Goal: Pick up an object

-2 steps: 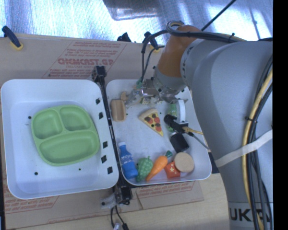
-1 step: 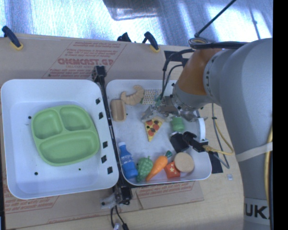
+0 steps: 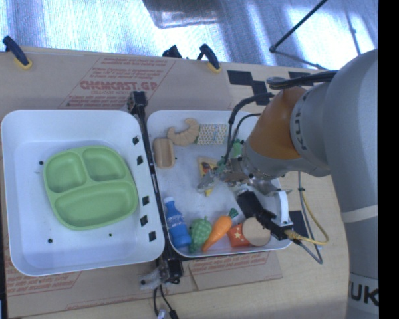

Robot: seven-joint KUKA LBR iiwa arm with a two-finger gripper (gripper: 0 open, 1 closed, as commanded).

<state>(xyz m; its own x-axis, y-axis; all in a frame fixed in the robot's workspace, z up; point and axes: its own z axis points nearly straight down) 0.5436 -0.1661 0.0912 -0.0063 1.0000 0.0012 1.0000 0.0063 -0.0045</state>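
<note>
Pincer [image 3: 216, 178] is lowered into the right bin [image 3: 186, 121], over a small yellow-grey object [image 3: 207, 169] mid-bin. Pincer opening and hold cannot be told; wrist occludes it. Closure should be centred on that item, then lift taken straight up, clear of carrot [image 3: 218, 230] and bottle [image 3: 175, 224].
</note>
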